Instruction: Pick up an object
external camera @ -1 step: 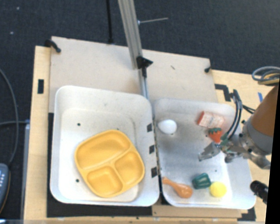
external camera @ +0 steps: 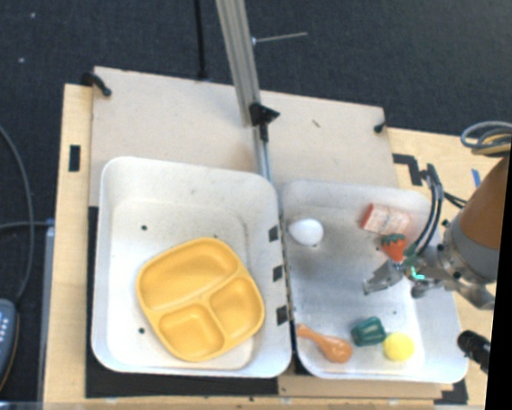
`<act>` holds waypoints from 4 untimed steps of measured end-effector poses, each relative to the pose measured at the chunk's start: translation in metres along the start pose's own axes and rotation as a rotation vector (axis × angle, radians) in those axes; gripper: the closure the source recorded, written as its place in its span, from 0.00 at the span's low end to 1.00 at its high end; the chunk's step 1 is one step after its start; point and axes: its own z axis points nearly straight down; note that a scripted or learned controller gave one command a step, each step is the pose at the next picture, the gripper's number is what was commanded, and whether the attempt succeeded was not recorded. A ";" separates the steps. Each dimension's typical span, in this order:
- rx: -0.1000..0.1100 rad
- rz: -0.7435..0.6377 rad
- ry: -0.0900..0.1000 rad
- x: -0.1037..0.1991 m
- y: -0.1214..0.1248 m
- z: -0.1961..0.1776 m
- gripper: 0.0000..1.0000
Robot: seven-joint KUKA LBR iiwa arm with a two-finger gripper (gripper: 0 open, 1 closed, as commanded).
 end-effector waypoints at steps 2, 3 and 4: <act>0.003 0.002 -0.002 -0.008 -0.005 0.112 0.00; -0.003 0.007 -0.001 -0.008 -0.003 0.099 1.00; -0.004 -0.002 -0.003 -0.014 0.008 0.050 1.00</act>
